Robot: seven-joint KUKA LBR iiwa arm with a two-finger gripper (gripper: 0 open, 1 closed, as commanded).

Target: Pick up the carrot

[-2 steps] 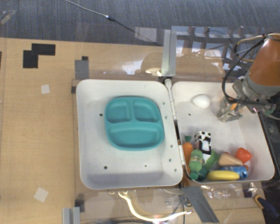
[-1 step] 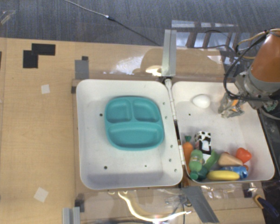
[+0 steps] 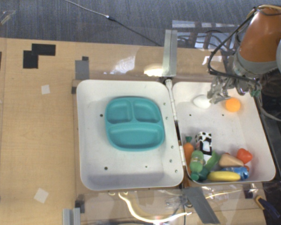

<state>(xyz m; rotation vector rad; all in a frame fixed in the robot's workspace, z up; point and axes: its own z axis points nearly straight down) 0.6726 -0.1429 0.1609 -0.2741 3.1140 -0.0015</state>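
Orange and tapered, the small plastic carrot (image 3: 188, 150) lies at the left edge of a heap of toy foods in the near-left corner of the right-hand shallow white bin (image 3: 253, 130), and that heap serves as the landmark for everything else. Touching the carrot on its right is a green plastic vegetable (image 3: 196, 161); just behind it stands a black-and-white spotted toy (image 3: 204, 141). A yellow plastic banana (image 3: 224, 176) lies along the front of the heap, a tan wedge-shaped piece (image 3: 230, 161) and a red-orange plastic piece (image 3: 244, 154) on its right side.

Well behind the heap, near the bin's far wall, hangs the metal two-finger hand (image 3: 220, 93) of the grey arm with the orange band (image 3: 260, 36). Whether its fingers are spread or closed I cannot tell; nothing is seen between them. A white egg-shaped piece (image 3: 201, 101) and a round orange ball (image 3: 232, 105) sit beside it, both far from the heap.

The approach is not yet made, I judge. Doing it well means travelling forward and left to the heap's left edge, aligning the fingers across the carrot's narrow body, and descending straight. The bin's dividing wall presses close on one side and the green vegetable on the other, so a finger may land on either; the ball, alike in colour, is a false target.
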